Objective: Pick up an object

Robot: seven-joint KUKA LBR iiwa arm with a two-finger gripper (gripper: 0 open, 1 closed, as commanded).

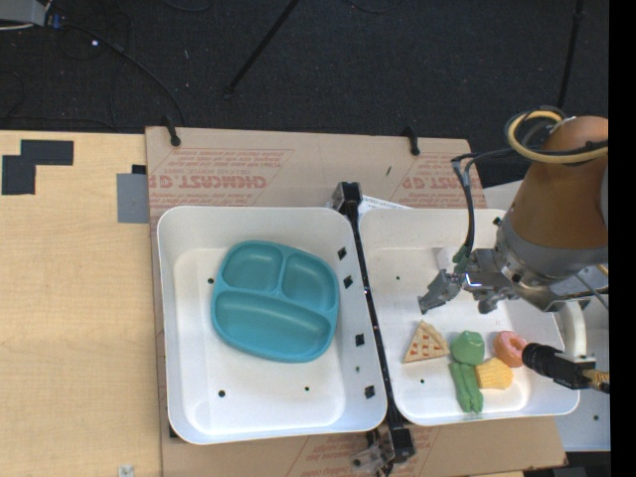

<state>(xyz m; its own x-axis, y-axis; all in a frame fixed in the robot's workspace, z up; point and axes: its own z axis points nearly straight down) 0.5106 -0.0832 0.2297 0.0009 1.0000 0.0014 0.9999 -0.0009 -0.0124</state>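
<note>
The gripper (pixel 444 291) is seen over the right bin (pixel 397 237), just above the pizza slice (pixel 425 344); its fingers are spread apart and nothing is grasped between them; a green toy (pixel 466 366), a yellow piece (pixel 495 374) and a pink piece (pixel 511 346) lie beside the slice; a teal divided plate (pixel 276 301) is placed in the left bin (pixel 184 266).
</note>
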